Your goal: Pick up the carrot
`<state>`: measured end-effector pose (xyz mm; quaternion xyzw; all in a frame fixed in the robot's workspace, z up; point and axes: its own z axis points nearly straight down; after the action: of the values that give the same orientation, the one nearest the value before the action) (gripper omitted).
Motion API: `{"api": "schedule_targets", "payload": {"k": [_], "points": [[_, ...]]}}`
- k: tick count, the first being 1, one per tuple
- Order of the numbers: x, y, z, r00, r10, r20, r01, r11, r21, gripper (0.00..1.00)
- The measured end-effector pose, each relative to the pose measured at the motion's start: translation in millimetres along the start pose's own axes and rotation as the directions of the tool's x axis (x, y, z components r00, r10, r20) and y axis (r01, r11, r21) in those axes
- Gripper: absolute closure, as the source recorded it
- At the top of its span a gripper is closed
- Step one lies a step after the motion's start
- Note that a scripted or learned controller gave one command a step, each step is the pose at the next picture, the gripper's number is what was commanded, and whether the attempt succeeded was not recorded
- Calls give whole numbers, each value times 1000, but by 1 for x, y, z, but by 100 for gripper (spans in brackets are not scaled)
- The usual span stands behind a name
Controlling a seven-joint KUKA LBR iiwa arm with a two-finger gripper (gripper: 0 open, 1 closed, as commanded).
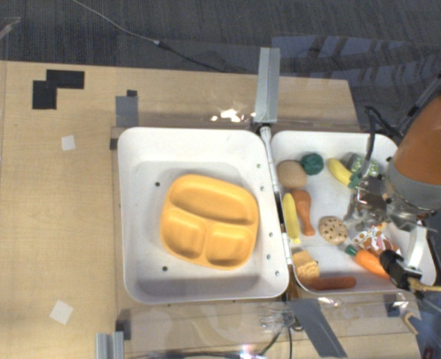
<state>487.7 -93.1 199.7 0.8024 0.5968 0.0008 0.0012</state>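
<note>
The carrot [370,261] lies just below the gripper [367,214], long axis slanting down-right; whether the fingers are open I cannot tell.

The arm [430,163] shows a broad, rounded orange band with a grey casing below it, smooth and glossy. Thin black cables loop along its upper side. At its end sits the gripper [366,219], a cluttered bit of bare silver metal with small dark fittings, and its finer parts are hard to make out.
</note>
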Motion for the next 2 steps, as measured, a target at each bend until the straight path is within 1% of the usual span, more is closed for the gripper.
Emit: {"api": "schedule_targets", "payload": {"k": [1,2], "points": [[-84,24,30,993,-122,2,122,993,1,100],[-78,66,-111,932,-361,3,361,932,-10,100]]}}
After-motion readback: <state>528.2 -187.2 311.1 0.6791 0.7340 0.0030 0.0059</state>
